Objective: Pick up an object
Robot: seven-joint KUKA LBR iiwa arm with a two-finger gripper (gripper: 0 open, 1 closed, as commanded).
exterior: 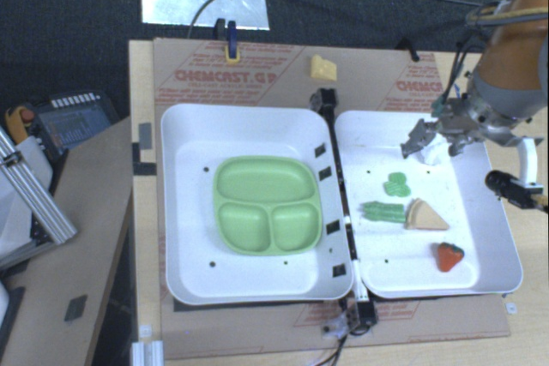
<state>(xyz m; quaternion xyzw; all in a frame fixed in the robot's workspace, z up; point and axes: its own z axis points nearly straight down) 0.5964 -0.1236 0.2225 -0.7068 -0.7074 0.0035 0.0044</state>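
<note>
Gripper (435, 141) hovering over far side of right bin (493, 210); cannot tell finger state. Lying nearer in that bin: green round piece (395, 183), green stalk (383, 212) touching tan wedge (425, 217), red strawberry (448, 256). Green tray (265, 203) sitting in left bin (184, 184).

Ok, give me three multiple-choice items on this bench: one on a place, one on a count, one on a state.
1. Where does the green divided tray lie?
A. left bin
B. right bin
C. on the cardboard

2. How many compartments does that tray have?
A. two
B. three
C. five

3. How does the gripper stand to the strawberry?
A. clamped on it
B. pressing on it
C. apart from it

Key: 1 A, it sits inside the left bin. 2 B, one wide section above two smaller. 3 C, the gripper is over the right bin's far part, the strawberry near its front.
</note>
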